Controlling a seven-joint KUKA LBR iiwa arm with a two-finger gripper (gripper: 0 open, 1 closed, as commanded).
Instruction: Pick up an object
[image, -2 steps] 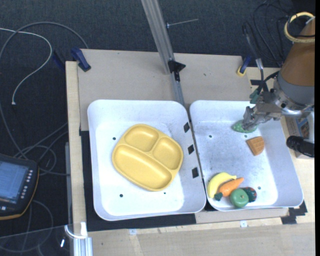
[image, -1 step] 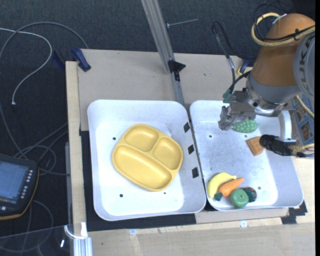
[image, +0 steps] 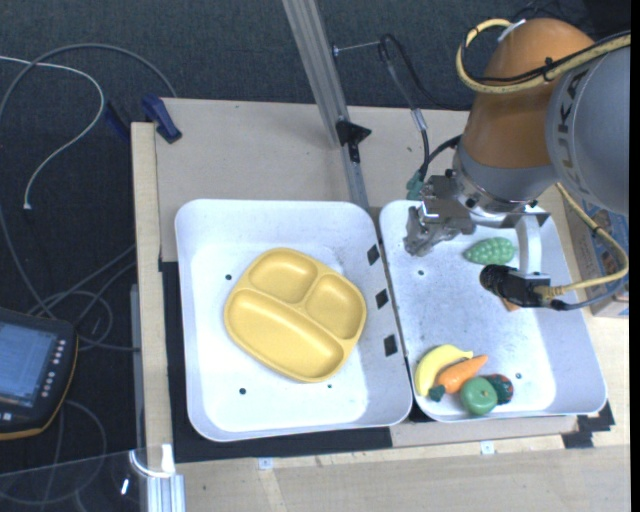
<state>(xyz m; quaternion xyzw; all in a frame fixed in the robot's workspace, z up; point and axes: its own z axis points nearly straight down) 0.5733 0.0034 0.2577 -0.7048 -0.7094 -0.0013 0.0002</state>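
- At the near edge of the right bin (image: 560, 395) there is a small group of toy food: a yellow banana (image: 438, 364), an orange carrot (image: 462, 373) that lies across it, and a green round fruit, perhaps an apple (image: 479, 396).
- Just right of the green fruit, a small dark red piece (image: 501, 386) touches it; I cannot tell what it is.
- The left bin (image: 200, 300) holds a yellow divided plate (image: 294, 314) with three compartments. It lies near the middle of the bin, turned a little.
- Between the two bins, some small black clips (image: 381, 298) sit along the shared edge.
- Farther in the right bin, near its far right side, lies a pale green bumpy object (image: 489, 249), maybe a toy vegetable. It is just right of the gripper and does not touch it.
- The gripper (image: 424, 238) hangs over the far left part of the right bin. No object is seen between its fingers; if they are spread or pressed together, I cannot tell from this angle.
- A black part with an orange tip (image: 512, 285) sticks out under the wrist, above the bin's middle.
- The arm (image: 530, 100) with the orange band comes in from the upper right, with yellow and black cables (image: 480, 50) around it.
- A grey metal post (image: 318, 60) stands behind the bins.
- On the dark floor at the left lies a handheld control pad (image: 30, 370) with a bluish screen, plus loose cables (image: 60, 120).
- No writing or brand can be read anywhere.
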